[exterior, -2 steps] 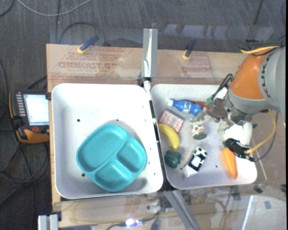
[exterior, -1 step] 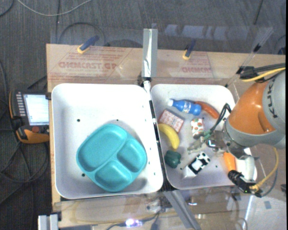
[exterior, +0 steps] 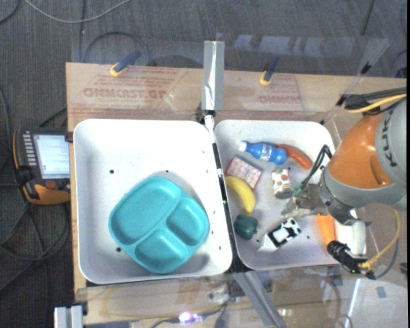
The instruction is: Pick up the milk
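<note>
The arm (exterior: pixel 369 166), grey with its orange band, reached in from the right over the right bin (exterior: pixel 314 255), and its gripper (exterior: pixel 297 203) hung low above the middle of that bin. Whether the jaws were released or clenched could not be told, since the wrist and a tangle of thin parts covered them. The milk (exterior: pixel 285 233), a small black-and-white spotted carton, lay tilted on the bin floor just below and slightly left of the gripper, near the bin's front; it looked very close to the gripper, though contact could not be made out, and nothing showed it held. A green item (exterior: pixel 245 226) sat just left of the milk, close to the divider between the bins. Above that lay a banana (exterior: pixel 242 192), curved, and just above the banana a small pink box (exterior: pixel 244 171). A blue bottle (exterior: pixel 264 152) with a white cap lay on its side near the back of the bin, with an orange-red item (exterior: pixel 299 157) at its right end. A small white box with red and green marks (exterior: pixel 281 182) stood between the bottle and the gripper. An orange piece (exterior: pixel 326 228) lay to the right of the milk, partly under the arm. In the left bin (exterior: pixel 96 149) a teal divided plate (exterior: pixel 160 224) rested toward the front. Left of the bins, a pendant (exterior: pixel 44 159) with a lit screen sat on the floor.
</note>
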`<state>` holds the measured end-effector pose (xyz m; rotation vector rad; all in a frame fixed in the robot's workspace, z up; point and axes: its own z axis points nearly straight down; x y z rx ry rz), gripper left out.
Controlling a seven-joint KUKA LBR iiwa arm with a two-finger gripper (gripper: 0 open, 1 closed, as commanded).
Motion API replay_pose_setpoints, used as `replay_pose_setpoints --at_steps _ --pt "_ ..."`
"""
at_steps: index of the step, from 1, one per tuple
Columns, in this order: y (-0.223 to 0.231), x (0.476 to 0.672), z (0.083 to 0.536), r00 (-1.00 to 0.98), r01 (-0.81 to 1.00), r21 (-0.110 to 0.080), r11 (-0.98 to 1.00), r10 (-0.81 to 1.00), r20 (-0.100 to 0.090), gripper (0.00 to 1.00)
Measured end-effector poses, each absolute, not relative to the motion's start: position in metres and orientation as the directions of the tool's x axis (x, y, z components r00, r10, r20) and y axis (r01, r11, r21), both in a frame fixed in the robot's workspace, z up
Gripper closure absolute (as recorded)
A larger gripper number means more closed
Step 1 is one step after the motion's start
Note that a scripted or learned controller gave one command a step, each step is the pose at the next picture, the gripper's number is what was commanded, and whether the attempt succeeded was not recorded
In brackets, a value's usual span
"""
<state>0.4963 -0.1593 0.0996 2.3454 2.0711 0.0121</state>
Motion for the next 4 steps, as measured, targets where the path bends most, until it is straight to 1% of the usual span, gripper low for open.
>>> replay_pose_setpoints --at_steps 1,2,3,4 --pt "-0.159 0.496 0.100 0.124 0.992 0.014 -0.124 0.992 -0.003 0.00" --pt "-0.120 0.488 0.090 0.060 0.998 0.017 -0.060 0.998 -0.011 0.00" --pt "-0.120 0.488 0.099 0.061 0.998 0.016 -0.061 0.998 -0.007 1.00" --pt "-0.049 0.484 0.183 0.270 0.963 -0.003 -0.270 0.963 -0.002 1.00"
